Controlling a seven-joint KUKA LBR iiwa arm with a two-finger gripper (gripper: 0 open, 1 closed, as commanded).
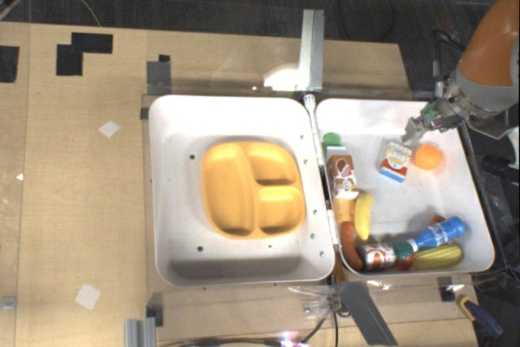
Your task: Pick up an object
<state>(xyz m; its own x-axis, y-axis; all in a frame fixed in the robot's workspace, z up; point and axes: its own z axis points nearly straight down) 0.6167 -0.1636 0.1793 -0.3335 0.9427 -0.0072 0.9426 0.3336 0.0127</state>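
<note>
My gripper (418, 131) hangs over the back of the right bin (370, 119), its fingers spread apart with nothing between them. Just below it lie a small white, red and blue carton (395, 161) and an orange ball (428, 158). Along the bin's left wall sit a green-capped item (331, 143), a brown carton (343, 172), a yellow banana (363, 214) and a red sausage-like piece (348, 244). At the front lie a can (379, 257), a blue bottle (435, 235) and a yellow-green item (437, 257).
The left bin (175, 175) holds a yellow divided tray (252, 188). A metal post (312, 53) stands behind the seam between the bins. The arm's orange band (494, 49) is at the right edge. Wooden bench spreads to the left.
</note>
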